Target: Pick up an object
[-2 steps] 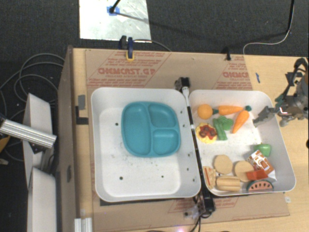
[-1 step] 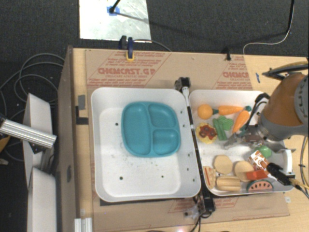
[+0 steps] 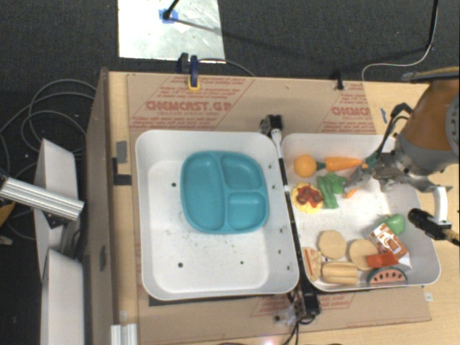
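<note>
So the pickable stuff is all in the right bin, a pile of toy food. Up top we've got an orange ball with a carrot lying just beside it, pointing right. Below those sits a green leafy piece, and touching its left side is a little yellow plate thing with red bits. Along the near edge there are two round tan cookies and side by side, a hot dog bun in front of them, a watermelon slice to the right, and an orange and white carton with a green lump just behind it.

The gripper is down in the upper part of that bin, right at the carrot's tip and just beside the green leafy piece. We honestly can't make out how its tips stand or whether anything is actually caught there, it's all too small and muddled with the toys, so we're not calling it a grab. The arm comes in from the right, with its orange band above the wrist.

The left bin holds a teal divided plate, sitting a bit toward the far side. Both bins rest on a brown cardboard sheet, with a blue and yellow clamp on its far edge
</note>
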Tool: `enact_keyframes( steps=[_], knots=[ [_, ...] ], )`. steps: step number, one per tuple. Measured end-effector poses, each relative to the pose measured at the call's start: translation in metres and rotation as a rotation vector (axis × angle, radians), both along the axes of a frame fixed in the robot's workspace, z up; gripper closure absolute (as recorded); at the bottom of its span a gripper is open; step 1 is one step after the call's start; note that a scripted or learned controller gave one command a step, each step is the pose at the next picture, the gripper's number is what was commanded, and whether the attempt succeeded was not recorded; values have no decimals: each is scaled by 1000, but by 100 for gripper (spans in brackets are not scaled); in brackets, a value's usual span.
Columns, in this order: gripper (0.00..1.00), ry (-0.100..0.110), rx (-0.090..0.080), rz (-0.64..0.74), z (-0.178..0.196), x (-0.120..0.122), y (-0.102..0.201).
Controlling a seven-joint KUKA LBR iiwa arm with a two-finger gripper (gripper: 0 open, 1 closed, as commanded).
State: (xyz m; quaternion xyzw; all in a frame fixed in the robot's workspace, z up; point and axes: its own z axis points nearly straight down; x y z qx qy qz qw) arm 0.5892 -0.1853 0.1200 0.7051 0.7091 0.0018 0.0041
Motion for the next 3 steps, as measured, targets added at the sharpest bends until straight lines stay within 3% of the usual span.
enact_keyframes(
  steps=[1,2,3],
  knots=[
    [0,-2,1,4,5,72,22],
    [0,1,1,1,-28,65,26],
    [0,2,3,1,76,53,54]
  ],
)
